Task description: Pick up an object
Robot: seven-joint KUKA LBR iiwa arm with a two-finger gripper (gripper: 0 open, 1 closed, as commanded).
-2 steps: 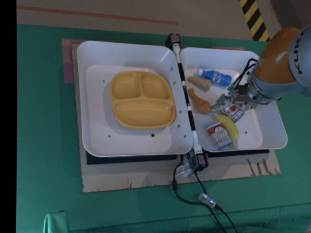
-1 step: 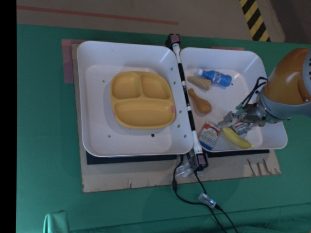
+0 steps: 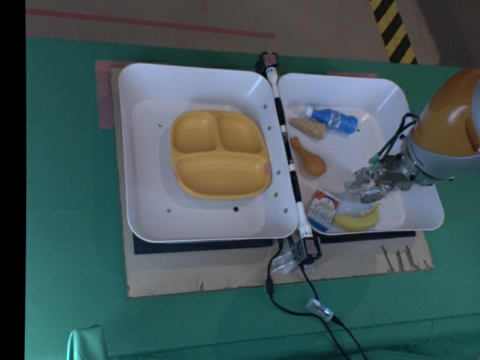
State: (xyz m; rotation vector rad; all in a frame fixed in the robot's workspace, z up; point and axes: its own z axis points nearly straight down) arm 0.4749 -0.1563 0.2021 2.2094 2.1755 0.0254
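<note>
The right bin (image 3: 390,96) holds a blue bottle (image 3: 334,120), a waffle cone (image 3: 308,128), a brown drumstick (image 3: 308,159), a small red and white carton (image 3: 322,208) and a banana (image 3: 358,219). My gripper (image 3: 365,187) hangs low over the bin's right part, just above the banana and right of the drumstick. Nothing shows between its fingers.
The left bin (image 3: 150,201) bears a yellow divided plate (image 3: 220,154). A black-and-white bar (image 3: 286,148) runs between the bins. Cables (image 3: 307,295) trail from the bins' front onto the green bench. The arm's orange band (image 3: 450,118) stands over the right bin's right edge.
</note>
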